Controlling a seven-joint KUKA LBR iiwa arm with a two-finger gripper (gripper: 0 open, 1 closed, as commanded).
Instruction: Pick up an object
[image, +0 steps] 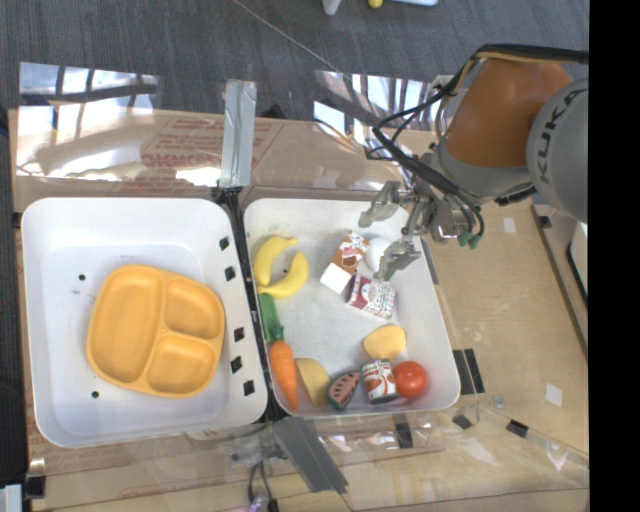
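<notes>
Where the arm (520, 110) enters from the right, its upper links are cut off by the frame, and cables cross the wrist, so the mount of the gripper (391, 232) is hard to read. It hangs over the far right corner of the right bin (440, 330), tilted down and to the left; its two fingers (378, 210) stand apart with nothing between them, the lower one just above a small white carton (346, 260). A second printed carton (373, 297) lies just beside that one; its print is too small to make out. Counted in this bin: one banana (277, 266), one carrot (284, 372) with a green top, one tomato (410, 379), one small can (377, 381), one watermelon slice (343, 390) and two yellowish lumps (384, 342), unclear in kind. On the same surface, the left bin (50, 230) holds one yellow divided tray (155, 330) with three compartments.
</notes>
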